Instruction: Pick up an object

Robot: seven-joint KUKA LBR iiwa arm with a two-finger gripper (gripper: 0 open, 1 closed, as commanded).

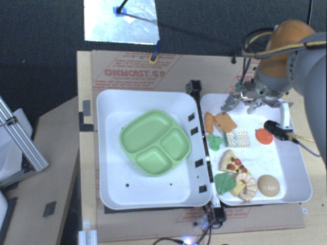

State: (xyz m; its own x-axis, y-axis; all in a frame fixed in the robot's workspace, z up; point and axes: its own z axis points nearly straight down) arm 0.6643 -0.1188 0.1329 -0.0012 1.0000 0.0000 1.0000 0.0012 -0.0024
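On a cardboard-covered bench (127,71) over dark carpet (41,24): two white bins (110,152); claw (240,102) spread, nothing in it.

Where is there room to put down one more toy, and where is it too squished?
Most room: the left bin, on the bare white floor around the green divided plate, and the plate's three wells. In the right bin, there is a bare strip between the red disc and the tan ball. Its left side is crowded: pizza slice, shrimp, leaves.

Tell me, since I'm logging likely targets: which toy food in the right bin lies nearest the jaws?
The tan toast piece, at the bin's upper left beside the orange carrot-like piece; the others lie lower.
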